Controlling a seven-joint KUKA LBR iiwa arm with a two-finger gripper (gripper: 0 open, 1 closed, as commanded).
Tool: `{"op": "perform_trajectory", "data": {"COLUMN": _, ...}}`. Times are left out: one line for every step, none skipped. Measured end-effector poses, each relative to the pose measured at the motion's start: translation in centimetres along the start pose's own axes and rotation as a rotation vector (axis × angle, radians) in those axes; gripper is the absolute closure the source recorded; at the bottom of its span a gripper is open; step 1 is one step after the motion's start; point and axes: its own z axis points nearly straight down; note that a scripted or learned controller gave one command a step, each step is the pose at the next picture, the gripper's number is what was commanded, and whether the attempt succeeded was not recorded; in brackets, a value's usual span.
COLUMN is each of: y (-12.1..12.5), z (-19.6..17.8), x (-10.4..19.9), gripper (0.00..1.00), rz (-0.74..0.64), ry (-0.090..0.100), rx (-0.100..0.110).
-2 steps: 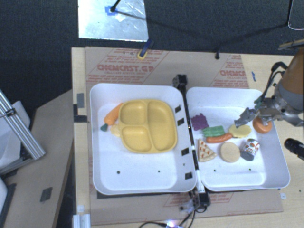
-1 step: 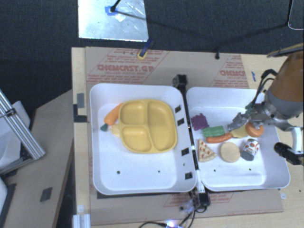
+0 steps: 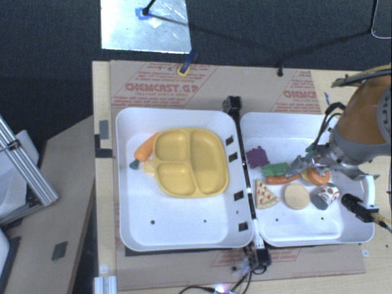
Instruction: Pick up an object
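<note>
We see the left bin [image 3: 128, 182] holding a yellow divided plate [image 3: 187, 162] with a carrot [image 3: 145, 147] at its upper-left edge. The right bin [image 3: 288, 228], at frame right, holds purple grapes [image 3: 257, 157], a pizza slice [image 3: 264, 194], a round bun [image 3: 296, 196] and a cup [image 3: 326, 195]. The pincer [image 3: 304, 163] hangs over them; we cannot tell its state.

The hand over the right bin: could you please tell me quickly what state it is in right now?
Hand: low in the right bin by the green toy; whether it is open, closed or holding anything cannot be told.
</note>
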Motion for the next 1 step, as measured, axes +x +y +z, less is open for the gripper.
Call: {"op": "perform_trajectory", "data": {"y": 0.28, "z": 0.2, "x": -0.19, "gripper": 0.0, "rz": 0.001, "ry": -0.004, "rx": -0.011}}
